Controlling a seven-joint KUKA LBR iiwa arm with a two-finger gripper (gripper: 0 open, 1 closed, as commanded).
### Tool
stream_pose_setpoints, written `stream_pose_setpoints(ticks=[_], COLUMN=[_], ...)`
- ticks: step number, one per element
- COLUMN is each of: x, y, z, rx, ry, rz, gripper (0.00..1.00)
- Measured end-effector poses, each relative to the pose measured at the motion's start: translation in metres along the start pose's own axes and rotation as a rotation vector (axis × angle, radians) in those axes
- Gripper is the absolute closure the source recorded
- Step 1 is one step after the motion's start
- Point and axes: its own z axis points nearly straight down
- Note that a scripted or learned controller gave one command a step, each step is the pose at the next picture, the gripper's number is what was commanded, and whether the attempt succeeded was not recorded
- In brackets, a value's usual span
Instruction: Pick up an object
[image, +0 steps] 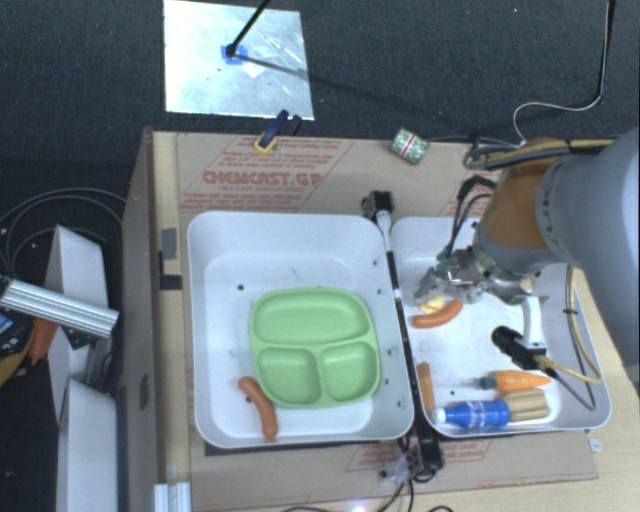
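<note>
blue bottle (478, 414), carrot (517, 381) in right bin (590, 420) (gripper (447, 283) state perhaps unreadable).

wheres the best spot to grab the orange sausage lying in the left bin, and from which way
Grip the orange sausage across its middle, coming straight down from above. It lies flat on the left bin floor, long and slightly curved, so fingers should close across its narrow width. The green divided tray sits close on its right, so set the fingers along the gap carefully; the bin wall below leaves some room.

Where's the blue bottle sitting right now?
The blue bottle lies on its side along the near edge of the right bin, just below the toy carrot.
</note>
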Motion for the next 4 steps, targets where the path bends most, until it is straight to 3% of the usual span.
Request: stream_pose_setpoints(ticks=[3,4], x=[-0.0001,0.0053], y=[-0.0136,-0.0059], z=[0.0001,-0.0001], rx=[0.001,0.000], ry=[0.000,0.000], rz=[0.002,0.000], gripper=[0.00,0.00])
